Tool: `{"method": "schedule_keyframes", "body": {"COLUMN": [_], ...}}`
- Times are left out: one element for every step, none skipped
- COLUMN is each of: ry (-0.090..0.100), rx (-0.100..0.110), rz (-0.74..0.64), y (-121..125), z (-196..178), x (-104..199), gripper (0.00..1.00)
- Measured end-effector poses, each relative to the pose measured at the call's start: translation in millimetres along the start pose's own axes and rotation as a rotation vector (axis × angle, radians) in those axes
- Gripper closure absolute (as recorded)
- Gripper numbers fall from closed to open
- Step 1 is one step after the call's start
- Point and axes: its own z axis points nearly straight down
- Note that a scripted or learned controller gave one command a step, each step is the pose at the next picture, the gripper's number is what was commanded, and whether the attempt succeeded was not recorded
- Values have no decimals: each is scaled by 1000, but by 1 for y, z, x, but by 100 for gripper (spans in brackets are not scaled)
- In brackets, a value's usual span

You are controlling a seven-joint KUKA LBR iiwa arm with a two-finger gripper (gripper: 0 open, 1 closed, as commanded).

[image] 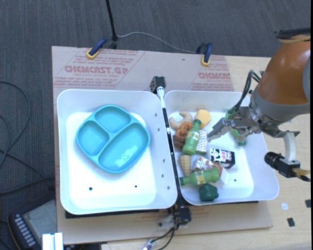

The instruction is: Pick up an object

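So, camera view: gripper [223, 128] over right bin [261, 184], fingers spread open, nothing between them. Pile of small plastic toys sits left of it: glossy green bottle [192, 139], second bottle [200, 178] lying flat, tan curled piece [180, 122], black-white carton [221, 156]. Left bin [73, 191] holds smooth blue divided plate [112, 138], three compartments.

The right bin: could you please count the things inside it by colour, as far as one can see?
In the right bin, partly piled, so approximate:
Green: 3, namely bottle, lying bottle, pepper-like piece
Yellow or tan: 3, namely
White printed packets: 2, namely
Total: 8
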Motion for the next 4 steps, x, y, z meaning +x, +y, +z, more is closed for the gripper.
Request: {"method": "schedule_keyframes", "body": {"ry": [0,1,1,2], "rx": [2,0,-7,-9], "rz": [0,1,0,0], "y": [59,7,64,65], "z": [57,132,151,140], "x": [31,10,5,6], "gripper": [0,0,0,100]}}
